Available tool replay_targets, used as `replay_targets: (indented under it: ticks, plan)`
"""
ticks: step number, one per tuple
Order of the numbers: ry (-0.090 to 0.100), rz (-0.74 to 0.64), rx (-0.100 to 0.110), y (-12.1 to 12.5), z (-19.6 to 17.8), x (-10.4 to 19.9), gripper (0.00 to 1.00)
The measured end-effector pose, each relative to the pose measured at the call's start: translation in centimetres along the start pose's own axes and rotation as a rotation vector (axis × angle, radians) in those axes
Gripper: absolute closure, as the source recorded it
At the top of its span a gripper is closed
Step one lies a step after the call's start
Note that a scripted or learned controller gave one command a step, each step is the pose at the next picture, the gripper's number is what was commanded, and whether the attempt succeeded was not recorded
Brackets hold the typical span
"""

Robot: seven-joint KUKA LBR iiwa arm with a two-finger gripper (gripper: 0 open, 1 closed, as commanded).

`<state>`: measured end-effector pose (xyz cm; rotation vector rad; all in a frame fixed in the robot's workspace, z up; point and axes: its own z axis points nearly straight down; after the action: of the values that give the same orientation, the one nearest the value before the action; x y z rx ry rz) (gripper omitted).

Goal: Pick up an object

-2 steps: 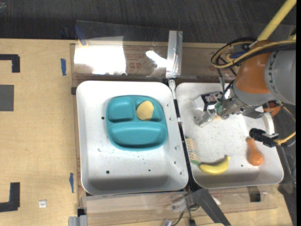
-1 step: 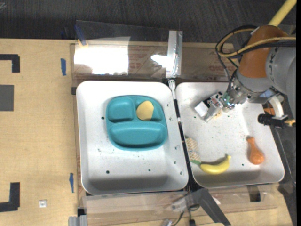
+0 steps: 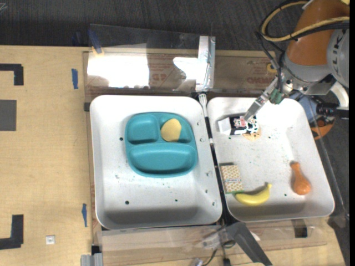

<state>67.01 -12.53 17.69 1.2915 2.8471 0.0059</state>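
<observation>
A curved yellow plastic banana (image 3: 253, 195) lies flat at six o'clock in the right white bin (image 3: 277, 148); an orange pear-shaped toy (image 3: 300, 179) lies at four o'clock.

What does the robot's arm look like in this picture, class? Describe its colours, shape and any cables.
The arm has a rounded grey body with a broad orange band above the wrist. Yellow and black cables loop beside it. It narrows to a slim tool on a thin grey stem, its tip dark with small red and white markings.
</observation>
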Motion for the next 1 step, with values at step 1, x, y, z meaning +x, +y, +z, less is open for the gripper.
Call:
replay_targets:
  ticks: [1]
  plan:
    - [0.006, 0.102, 0.007, -8.78, -3.13, 2.38, 0.00]
